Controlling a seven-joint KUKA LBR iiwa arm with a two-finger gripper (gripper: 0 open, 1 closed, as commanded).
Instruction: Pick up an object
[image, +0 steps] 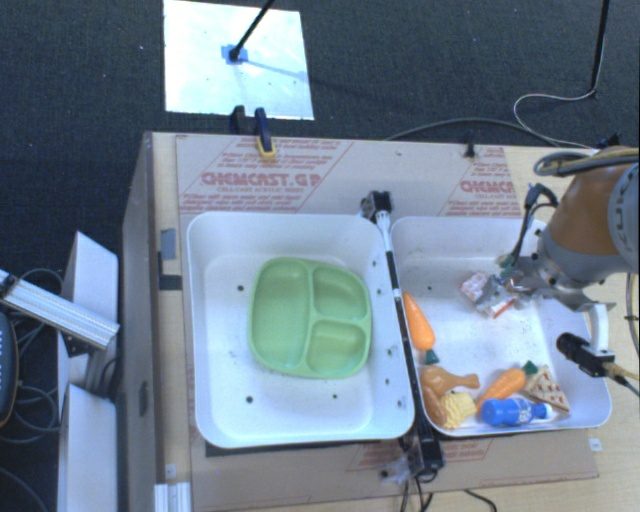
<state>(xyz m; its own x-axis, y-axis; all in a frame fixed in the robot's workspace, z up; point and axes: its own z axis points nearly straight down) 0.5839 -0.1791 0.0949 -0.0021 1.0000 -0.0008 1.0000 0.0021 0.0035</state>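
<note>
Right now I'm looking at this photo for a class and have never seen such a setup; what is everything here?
This is one camera fixed above a bench, looking down at a slant. The grey machine with the orange band at the right is a robot arm; a program steers it to pick things up. Its gripper reaches into the right white bin, close to a small crumpled wrapper-like item; whether anything is held is unclear. That bin also has toy food: a carrot by the left wall, a chicken drumstick, corn, a second carrot, a blue bottle and a pizza slice. The left white bin holds a green divided plate.
</note>
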